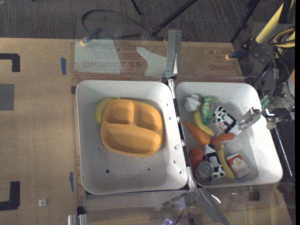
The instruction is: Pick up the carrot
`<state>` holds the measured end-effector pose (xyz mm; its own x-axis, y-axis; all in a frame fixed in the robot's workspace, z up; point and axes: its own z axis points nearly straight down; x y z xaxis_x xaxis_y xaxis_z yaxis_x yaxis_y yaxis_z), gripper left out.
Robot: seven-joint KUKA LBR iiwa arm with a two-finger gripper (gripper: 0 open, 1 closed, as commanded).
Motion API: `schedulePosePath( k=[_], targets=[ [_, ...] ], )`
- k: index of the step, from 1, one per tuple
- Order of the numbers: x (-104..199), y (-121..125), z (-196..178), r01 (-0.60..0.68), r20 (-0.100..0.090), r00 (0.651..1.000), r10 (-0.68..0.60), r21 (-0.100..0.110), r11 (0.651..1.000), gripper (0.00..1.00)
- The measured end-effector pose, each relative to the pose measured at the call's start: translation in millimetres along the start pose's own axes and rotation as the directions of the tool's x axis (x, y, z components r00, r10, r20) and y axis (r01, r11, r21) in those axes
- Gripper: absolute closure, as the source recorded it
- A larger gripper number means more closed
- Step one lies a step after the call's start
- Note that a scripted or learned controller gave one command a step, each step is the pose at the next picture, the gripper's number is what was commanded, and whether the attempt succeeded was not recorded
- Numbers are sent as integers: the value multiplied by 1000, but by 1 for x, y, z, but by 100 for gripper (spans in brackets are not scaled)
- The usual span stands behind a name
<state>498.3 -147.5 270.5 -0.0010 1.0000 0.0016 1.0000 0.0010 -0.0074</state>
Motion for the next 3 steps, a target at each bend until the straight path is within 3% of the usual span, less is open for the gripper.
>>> schedulePosePath(
  k=[1,2,3],
  targets=[
    [20,22,153,71,0,997,-71,-2,997,0],
    [-16,93,131,528,6,849,-528,-7,849,0],
    [-59,66,181,363,3,932,-363,-6,932,0]
  ],
)
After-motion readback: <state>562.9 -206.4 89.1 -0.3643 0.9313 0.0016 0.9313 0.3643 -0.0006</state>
